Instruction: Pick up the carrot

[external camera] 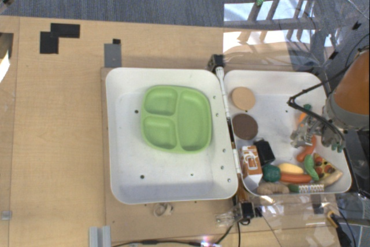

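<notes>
The carrot is a long orange piece lying flat near the front wall of the right bin. It sits under a yellow toy food and next to a green piece. My gripper hangs over the right side of that bin, a little behind and to the right of the carrot. A short orange-red piece lies just below the gripper. The gripper is apart from the carrot.
The left bin holds a green divided plate. The right bin also holds a tan disc, a brown disc, a black block, a small carton, a green vegetable and a pizza slice.
</notes>
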Tool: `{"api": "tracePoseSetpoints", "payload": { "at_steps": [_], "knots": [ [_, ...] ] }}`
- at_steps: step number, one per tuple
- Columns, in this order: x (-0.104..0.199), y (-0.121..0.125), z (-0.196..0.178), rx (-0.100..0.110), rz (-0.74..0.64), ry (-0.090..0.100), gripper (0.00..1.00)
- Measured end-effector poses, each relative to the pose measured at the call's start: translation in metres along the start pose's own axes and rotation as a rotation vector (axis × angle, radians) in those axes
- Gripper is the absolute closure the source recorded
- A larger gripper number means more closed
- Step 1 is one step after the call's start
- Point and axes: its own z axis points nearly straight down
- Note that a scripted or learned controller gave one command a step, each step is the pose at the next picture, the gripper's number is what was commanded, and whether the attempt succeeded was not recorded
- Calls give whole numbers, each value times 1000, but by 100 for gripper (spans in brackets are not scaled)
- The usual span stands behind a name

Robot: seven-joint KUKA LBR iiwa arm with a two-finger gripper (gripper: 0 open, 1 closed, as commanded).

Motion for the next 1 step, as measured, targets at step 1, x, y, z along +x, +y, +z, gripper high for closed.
{"api": "tracePoseSetpoints", "payload": {
  "at_steps": [1],
  "knots": [
    [0,0,0,0,0,1,0]
  ]
}}
